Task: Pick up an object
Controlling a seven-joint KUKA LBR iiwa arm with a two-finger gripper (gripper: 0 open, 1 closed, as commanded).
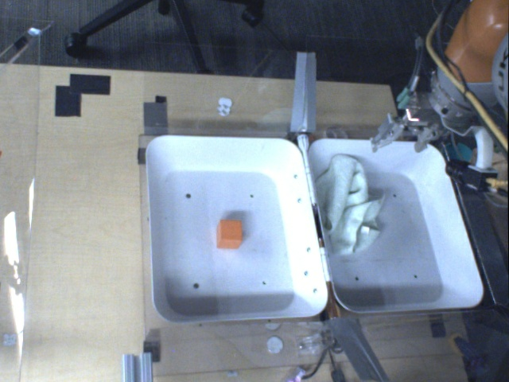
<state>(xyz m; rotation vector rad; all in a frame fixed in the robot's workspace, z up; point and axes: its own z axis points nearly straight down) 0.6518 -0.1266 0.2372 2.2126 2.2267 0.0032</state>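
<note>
An orange cube (230, 234) sits near the middle of the left bin (171, 161). A crumpled white cloth (349, 202) lies against the right bin's (457, 237) left wall. The gripper (404, 134) hovers above that bin's far rim, fingers spread apart, holding nothing.

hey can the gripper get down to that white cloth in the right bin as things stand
Probably yes. The gripper hangs over the right bin's back rim, and the crumpled white cloth lies uncovered on the bin's left side with nothing between them.
</note>
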